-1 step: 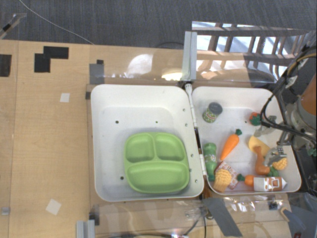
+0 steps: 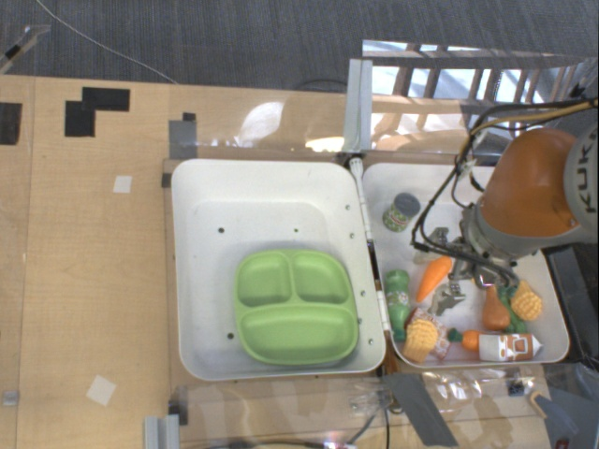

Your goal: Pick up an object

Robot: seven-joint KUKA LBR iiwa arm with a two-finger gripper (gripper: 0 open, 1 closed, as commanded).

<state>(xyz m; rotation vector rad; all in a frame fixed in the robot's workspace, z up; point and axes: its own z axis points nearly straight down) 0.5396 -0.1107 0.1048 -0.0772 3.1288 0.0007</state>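
Observation:
The right bin (image 2: 374, 190) holds the toy food. My gripper (image 2: 452, 295) hangs low over the bin's middle, under the orange wrist band. An orange carrot (image 2: 432, 277) lies just to its left, touching or nearly touching it. A corn cob (image 2: 421, 337) lies below the gripper, near the front wall. A green vegetable (image 2: 398, 296) rests against the bin's left wall. Right of the gripper are a second orange piece (image 2: 494, 311) and another corn cob (image 2: 526, 300). A white bottle with an orange cap (image 2: 505, 347) lies at the front.
A small green can (image 2: 401, 211) stands at the back left of the right bin. The left bin (image 2: 215, 213) holds a green divided plate (image 2: 295, 305). Black cables (image 2: 440, 215) loop down from the arm. A metal frame (image 2: 449, 73) stands behind the bins.

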